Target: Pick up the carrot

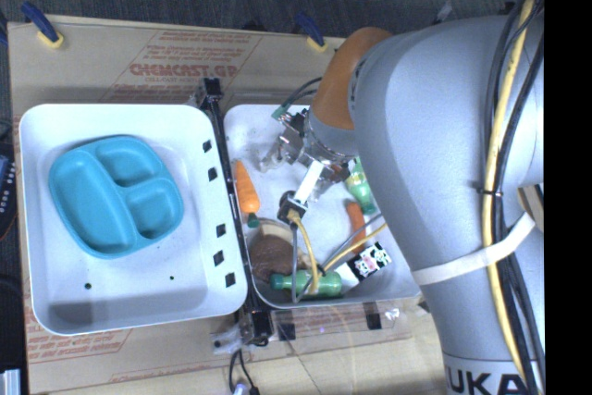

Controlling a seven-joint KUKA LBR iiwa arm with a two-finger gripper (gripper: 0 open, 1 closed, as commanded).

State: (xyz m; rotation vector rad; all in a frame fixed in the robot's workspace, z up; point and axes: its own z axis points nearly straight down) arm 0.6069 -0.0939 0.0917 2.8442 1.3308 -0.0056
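**Carrot against the bin wall: come down beside it, not on it**

Camera view: the carrot [245, 188] lies in the right bin [242, 127], left of the frame's centre. It sits close along the bin's left wall, just beside the black strip that divides the two bins. Its narrow end points toward the top of the frame, and its thicker end, with a touch of green, points toward the bottom. The gripper [276, 153] hangs a little up and to the right of the carrot, near it but apart from it, with nothing visibly in its grasp. The blur of metal there does not show whether it is spread or pressed together.

The step in hand looks like the approach, with the grasp not yet made. To do it well, the gripper likely needs to shift toward the lower left of the frame until it is over the carrot's middle. It should then close across the short width, not along the length. The wall leaves little room on the carrot's left side, so a slightly tilted or offset descent may be needed to avoid catching the rim.

Two things could mislead. A second orange piece [355, 216] lies further right beside a green bottle [359, 190]. A brown lump [270, 254] sits just below the carrot's thick end. Both are best left alone. The left bin [55, 291] and its blue plate [111, 194] play no part.
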